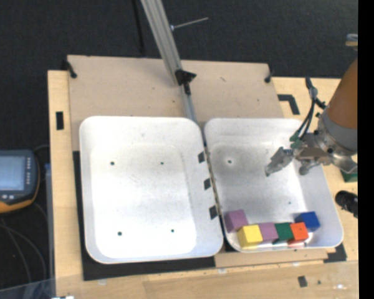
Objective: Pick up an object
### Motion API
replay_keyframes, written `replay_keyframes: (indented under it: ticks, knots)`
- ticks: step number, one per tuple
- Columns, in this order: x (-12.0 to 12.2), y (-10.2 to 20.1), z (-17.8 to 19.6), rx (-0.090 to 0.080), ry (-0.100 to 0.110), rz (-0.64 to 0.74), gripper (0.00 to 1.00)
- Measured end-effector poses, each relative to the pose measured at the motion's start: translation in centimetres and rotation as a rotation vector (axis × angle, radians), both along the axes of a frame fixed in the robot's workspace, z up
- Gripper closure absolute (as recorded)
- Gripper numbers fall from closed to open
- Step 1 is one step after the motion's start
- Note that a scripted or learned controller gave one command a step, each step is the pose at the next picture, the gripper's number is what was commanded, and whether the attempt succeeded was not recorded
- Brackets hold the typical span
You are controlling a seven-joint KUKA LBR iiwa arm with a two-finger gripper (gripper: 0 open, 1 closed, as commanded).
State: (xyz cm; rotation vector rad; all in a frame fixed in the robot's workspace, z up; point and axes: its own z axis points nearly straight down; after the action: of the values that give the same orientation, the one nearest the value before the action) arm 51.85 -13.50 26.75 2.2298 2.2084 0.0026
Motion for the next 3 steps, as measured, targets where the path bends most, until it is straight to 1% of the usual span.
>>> replay_keyframes:
  ticks: [1,2,3]
  knots:
    - [-3.3,5.1,7.5,0.001,-0.006,0.017,0.0]
    - [-3.4,0.4,22.0,-0.003,-0.008,0.009,0.0]
    - [-3.4,0.6,12.1,0.001,0.009,0.008,0.0]
